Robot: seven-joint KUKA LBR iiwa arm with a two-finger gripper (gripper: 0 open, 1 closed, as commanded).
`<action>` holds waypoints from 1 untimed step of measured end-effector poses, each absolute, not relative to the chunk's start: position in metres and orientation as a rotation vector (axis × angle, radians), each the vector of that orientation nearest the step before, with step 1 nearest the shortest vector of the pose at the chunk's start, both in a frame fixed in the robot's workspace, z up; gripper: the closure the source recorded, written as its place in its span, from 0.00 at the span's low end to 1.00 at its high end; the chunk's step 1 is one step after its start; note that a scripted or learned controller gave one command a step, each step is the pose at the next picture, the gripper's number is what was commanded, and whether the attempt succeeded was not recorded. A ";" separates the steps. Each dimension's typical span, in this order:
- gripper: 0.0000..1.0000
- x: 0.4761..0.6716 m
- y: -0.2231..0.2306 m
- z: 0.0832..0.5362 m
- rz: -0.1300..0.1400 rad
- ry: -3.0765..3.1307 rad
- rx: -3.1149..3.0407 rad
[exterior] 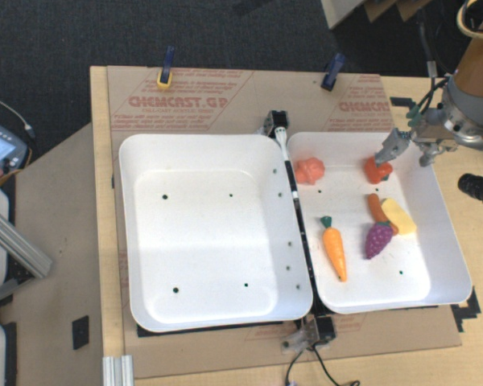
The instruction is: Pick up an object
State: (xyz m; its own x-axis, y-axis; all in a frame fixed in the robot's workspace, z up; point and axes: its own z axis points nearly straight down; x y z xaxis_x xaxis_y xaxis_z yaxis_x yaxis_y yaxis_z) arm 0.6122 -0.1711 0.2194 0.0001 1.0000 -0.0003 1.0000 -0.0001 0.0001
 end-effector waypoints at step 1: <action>0.00 0.637 -0.171 0.077 -0.007 2.227 2.224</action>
State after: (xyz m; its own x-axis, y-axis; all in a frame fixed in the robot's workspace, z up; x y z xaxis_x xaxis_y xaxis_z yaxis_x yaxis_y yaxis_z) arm 0.6372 -0.1709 0.0767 -0.0013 1.0000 0.0013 1.0000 0.0013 -0.0075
